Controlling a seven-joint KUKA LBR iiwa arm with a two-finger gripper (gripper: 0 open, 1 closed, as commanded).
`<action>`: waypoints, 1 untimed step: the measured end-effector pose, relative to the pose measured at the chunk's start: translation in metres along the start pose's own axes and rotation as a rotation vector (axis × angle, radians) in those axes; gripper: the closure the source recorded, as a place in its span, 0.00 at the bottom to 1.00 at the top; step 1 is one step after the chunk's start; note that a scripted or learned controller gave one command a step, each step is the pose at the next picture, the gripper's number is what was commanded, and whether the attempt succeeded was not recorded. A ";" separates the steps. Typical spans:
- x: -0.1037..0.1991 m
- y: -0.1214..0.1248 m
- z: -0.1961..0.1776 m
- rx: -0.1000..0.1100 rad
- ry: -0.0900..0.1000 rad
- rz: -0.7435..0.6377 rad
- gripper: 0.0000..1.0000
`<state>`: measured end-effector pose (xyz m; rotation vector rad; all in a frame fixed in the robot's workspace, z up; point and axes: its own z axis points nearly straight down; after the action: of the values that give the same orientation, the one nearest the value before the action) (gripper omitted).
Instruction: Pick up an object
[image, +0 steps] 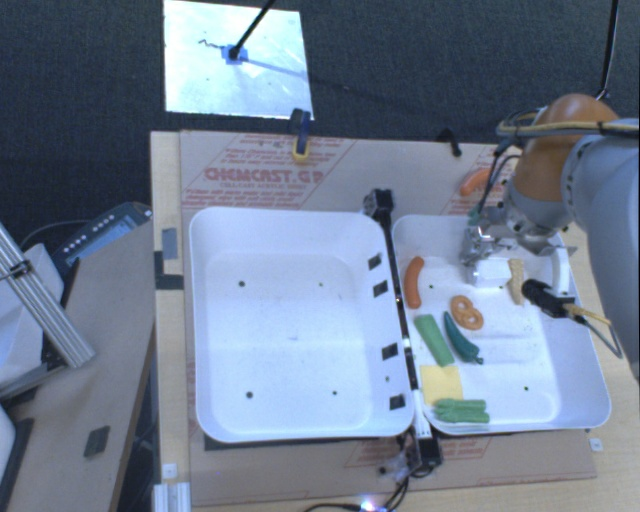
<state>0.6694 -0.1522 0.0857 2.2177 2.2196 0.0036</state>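
Hovering over the far end of the right bin (592, 398) with the gripper (480, 262), spread or pressed together impossible to tell; lying just beside it toward the view's right, a tan stick (516, 281), running lengthwise front to back.

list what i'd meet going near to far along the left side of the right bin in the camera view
green bean bundle → yellow square → light green stick → orange sausage-shaped piece
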 end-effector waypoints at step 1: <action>-0.014 0.000 0.000 0.000 0.000 0.000 1.00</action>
<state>0.6695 -0.1664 0.0859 2.2173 2.2194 0.0032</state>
